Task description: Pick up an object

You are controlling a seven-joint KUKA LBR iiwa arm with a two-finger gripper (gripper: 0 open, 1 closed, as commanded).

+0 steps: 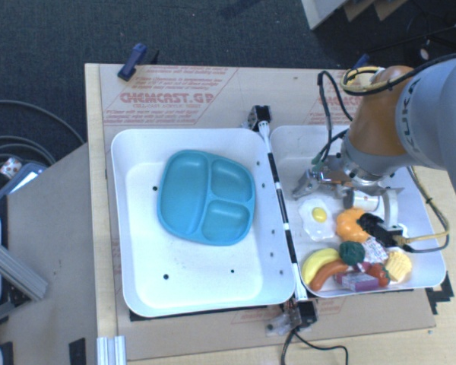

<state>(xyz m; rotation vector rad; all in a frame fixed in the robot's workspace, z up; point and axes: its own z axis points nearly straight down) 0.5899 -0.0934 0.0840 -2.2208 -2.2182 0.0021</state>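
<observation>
My gripper (340, 195) hangs low over the back half of the right bin (424, 204), under the orange wrist band. Its fingers (301, 189) look spread open with nothing between them. Just in front of it lie a toy fried egg (317, 217) and an orange fruit (349, 224). Closer to the bin's front edge sits a pile: a yellow banana (318, 263), a green piece (352, 252), a red piece (331, 274), a purple piece (357, 283) and a pale yellow piece (398, 265). The arm hides the bin's back right part.
A blue divided plate (207, 197) lies in the left bin (137, 204). A black divider rail (277, 196) runs between the two bins. A yellow cable (425, 239) trails across the right bin's right side. A blue clip (131, 61) lies on the board at the back left.
</observation>
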